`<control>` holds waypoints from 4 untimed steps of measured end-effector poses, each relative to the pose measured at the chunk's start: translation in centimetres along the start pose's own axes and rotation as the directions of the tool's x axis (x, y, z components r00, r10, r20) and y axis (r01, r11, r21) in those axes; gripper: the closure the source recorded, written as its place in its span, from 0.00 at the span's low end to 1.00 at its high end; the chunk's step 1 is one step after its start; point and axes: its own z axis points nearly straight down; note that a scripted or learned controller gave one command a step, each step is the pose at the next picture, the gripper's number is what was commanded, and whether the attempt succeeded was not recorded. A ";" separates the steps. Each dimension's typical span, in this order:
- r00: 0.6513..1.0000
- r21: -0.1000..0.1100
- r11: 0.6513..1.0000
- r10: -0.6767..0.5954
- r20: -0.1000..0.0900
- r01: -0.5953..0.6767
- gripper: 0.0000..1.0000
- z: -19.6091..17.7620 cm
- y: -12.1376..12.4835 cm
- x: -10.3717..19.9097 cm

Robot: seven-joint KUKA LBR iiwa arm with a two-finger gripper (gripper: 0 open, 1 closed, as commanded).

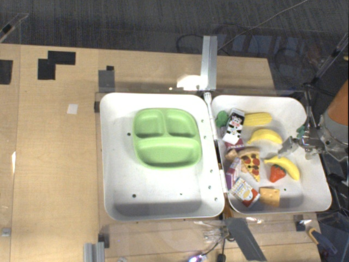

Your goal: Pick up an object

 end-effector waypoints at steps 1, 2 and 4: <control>0.981 -0.008 0.981 0.192 -0.001 -0.192 0.00 5.8 3.1 2.6; 0.972 0.022 0.971 0.237 0.000 -0.236 0.00 6.1 12.2 2.1; 0.829 0.015 0.829 0.559 0.005 -0.559 0.00 6.0 11.1 3.6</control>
